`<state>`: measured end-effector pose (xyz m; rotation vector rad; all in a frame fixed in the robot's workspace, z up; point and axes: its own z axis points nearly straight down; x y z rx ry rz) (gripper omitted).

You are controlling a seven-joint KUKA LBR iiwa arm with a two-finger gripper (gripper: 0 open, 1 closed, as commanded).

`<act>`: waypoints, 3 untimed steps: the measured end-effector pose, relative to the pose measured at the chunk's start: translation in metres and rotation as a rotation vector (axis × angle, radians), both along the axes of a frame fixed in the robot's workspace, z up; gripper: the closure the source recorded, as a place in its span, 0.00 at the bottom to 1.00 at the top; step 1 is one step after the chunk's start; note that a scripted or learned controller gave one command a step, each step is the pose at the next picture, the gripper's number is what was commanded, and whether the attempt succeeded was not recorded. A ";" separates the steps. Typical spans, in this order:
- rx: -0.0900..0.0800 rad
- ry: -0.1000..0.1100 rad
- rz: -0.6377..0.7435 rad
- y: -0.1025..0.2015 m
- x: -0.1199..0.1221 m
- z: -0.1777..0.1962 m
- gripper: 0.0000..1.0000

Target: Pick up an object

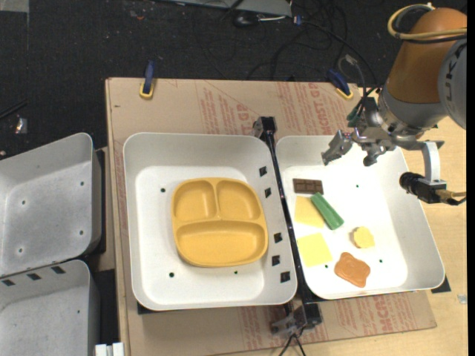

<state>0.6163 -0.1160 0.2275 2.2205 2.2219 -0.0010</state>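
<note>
Pick not yet begun: nothing sits between my fingers.

Landmark is the right bin (415,232). The left bin (141,199) beside it holds a yellow divided tray (220,222). My gripper (355,148) hovers over the landmark's far edge, fingers apart, gripping nothing. Inside the landmark lie two yellow squares (312,248), a green stick (326,211), an orange piece (352,269), a brown bar (307,186), a small yellow piece (363,237). Descent, closure and lift remain.
</note>
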 end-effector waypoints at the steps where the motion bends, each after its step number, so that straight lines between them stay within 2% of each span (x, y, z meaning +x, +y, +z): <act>1: 0.000 0.002 0.000 0.002 0.004 -0.044 0.00; 3: 0.001 0.002 -0.001 0.012 -0.002 -0.138 0.00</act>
